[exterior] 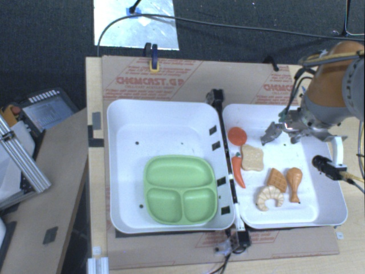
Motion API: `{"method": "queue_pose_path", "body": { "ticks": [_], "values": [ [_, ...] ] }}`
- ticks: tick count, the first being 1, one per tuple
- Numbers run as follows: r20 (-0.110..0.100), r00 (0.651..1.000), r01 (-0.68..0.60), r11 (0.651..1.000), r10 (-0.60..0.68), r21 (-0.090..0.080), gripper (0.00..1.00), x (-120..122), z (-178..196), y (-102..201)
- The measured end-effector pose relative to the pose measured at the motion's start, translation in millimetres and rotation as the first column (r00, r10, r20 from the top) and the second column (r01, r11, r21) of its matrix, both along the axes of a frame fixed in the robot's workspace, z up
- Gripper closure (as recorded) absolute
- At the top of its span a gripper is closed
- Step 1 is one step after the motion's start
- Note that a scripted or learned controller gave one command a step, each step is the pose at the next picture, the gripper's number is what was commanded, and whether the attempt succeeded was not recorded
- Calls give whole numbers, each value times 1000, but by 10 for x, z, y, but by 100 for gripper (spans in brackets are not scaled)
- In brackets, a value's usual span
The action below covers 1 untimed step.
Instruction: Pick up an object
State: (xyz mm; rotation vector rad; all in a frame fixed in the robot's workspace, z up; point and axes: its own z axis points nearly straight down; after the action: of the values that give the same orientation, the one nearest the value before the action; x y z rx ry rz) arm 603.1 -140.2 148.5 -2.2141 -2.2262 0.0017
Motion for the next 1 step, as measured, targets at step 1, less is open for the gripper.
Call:
{"method": "queue_pose_path", "body": {
  "ticks": [1],
  "values": [
    [1,1000,-1,1000,1,0,0,26,-425,44]
  ]
}}
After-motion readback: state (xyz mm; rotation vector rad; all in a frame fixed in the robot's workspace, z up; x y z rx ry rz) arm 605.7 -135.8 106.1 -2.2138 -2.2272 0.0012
